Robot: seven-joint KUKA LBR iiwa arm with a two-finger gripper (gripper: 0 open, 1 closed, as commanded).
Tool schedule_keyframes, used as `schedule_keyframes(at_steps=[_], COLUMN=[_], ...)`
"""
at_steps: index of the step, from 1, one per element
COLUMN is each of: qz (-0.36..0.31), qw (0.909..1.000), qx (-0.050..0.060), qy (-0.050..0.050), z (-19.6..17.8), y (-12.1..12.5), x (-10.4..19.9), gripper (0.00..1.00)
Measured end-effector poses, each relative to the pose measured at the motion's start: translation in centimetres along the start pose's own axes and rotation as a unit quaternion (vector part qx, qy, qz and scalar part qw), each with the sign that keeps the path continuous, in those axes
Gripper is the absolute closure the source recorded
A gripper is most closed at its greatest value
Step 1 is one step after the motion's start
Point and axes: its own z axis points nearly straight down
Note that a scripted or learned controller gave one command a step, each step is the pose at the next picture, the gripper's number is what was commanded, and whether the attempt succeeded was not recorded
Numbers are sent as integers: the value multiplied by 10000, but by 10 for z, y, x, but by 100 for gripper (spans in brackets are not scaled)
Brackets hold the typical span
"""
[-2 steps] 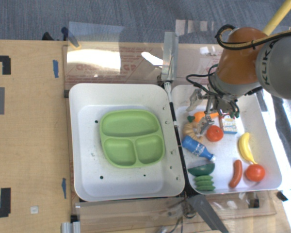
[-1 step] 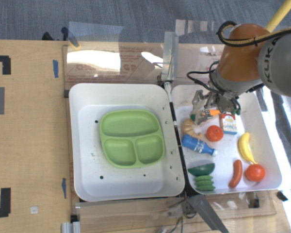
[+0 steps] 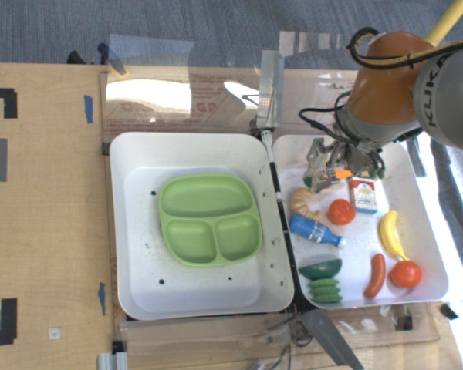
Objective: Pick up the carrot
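While our gripper (image 3: 329,168) hangs over the right bin (image 3: 427,206), its jaws pinch the carrot (image 3: 338,175); beneath lie a tomato (image 3: 341,211) and bottle (image 3: 315,230).

Green plate (image 3: 209,220); banana (image 3: 390,234) beside tomato (image 3: 406,274).

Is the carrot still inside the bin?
Yes, inside. The carrot shows over the right bin, right beneath the gripper.

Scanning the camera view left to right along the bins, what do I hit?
Green divided plate → blue bottle → red tomato → sausage → banana → second tomato.
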Motion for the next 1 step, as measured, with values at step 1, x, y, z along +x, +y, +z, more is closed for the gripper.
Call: schedule_keyframes(at_steps=[1], qz=[-4], qw=[10000], qx=[7], qy=[-49], z=[-12], y=[1], x=[-3], gripper=[100])
